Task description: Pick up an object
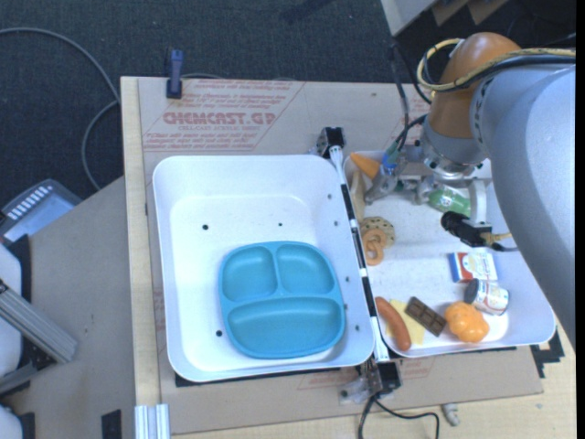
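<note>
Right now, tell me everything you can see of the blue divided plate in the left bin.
The blue divided plate is a light blue, rounded-rectangle tray that looks like moulded plastic. It has three compartments: two smaller ones at the far side and one wide one at the near side, set apart by raised ridges. It lies flat, right side up, on the floor of the left white bin, toward that bin's near right corner. Nothing lies in its compartments, and nothing else touches it.

The counter (pixel 228 117) is a tan board with red lettering printed along its far edge. Two shallow white bins sit on it side by side: the left bin (pixel 183 199) and the right bin (pixel 430 254), their inner rims touching.
</note>
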`<state>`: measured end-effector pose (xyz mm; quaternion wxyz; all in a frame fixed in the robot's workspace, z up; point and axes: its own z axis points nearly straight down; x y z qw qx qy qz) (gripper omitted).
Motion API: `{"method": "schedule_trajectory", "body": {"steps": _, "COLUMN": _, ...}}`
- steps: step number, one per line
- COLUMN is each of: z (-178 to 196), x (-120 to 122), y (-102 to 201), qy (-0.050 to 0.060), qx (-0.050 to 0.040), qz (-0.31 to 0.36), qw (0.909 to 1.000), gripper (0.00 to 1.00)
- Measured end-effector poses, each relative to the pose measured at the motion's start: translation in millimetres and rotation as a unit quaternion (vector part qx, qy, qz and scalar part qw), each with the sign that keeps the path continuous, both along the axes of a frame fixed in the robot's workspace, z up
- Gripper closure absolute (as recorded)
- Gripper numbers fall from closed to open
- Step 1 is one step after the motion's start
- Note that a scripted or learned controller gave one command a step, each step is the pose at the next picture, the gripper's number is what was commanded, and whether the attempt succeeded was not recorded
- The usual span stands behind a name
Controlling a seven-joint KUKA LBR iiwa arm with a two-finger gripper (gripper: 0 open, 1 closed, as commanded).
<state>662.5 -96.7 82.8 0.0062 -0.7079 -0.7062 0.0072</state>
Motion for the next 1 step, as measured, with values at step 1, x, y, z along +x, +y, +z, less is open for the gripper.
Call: {"method": "schedule_trajectory", "body": {"steps": 1, "z": 103.9, "x": 5.2, "y": 15.2, "qy": -0.012, "qx": 0.0002, "qz": 0.002, "qw": 0.9999, "gripper": 0.00}}
